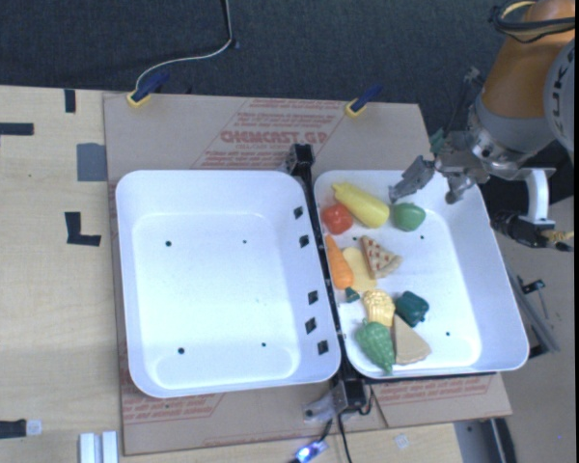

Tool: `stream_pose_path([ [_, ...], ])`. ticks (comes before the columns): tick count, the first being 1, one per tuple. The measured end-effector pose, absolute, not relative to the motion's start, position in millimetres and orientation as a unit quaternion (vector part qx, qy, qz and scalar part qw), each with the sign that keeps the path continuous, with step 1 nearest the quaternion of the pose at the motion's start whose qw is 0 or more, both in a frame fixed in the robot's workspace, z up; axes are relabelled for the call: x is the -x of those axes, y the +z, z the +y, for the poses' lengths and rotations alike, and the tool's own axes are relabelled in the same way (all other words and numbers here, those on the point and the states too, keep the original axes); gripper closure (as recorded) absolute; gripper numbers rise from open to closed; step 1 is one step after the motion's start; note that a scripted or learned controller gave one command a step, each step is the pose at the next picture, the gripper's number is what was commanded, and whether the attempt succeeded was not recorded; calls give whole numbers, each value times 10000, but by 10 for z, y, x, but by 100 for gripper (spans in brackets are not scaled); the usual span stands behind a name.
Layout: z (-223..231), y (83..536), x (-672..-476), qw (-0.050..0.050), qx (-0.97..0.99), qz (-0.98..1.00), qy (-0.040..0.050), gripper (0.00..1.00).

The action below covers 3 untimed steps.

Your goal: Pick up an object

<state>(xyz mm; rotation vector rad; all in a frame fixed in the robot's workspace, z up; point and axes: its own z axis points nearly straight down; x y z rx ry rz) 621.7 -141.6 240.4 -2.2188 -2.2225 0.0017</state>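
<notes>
Toy food lies in the right bin (463, 258): a yellow banana (360, 204), a red tomato (336, 219), a green apple (408, 217), an orange carrot (340, 265), a pizza slice (377, 257), yellow corn (378, 306), a dark green pepper (411, 307), a leafy green piece (375, 343) and a cheese wedge (409, 343). My gripper (430, 186) hangs open over the bin's far edge, just above the green apple. Nothing sits between its fingers.
The left bin (212, 278) lies beside the right one, joined by a black clip strip (312, 258). Both rest on a cardboard sheet (270, 133). A cable (188, 61) with a yellow clamp runs at the back.
</notes>
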Motion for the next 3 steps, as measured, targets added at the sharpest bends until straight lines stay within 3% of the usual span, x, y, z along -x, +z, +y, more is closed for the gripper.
stream_pose_path([
  [1, -951, 1102, -6695, 16, 7052, -7090, -5, 0],
  [2, -941, 832, -6680, 3, 7065, -7077, 12, 0],
  [3, -940, 939, -6677, 3, 7062, -7080, 16, 100],
])
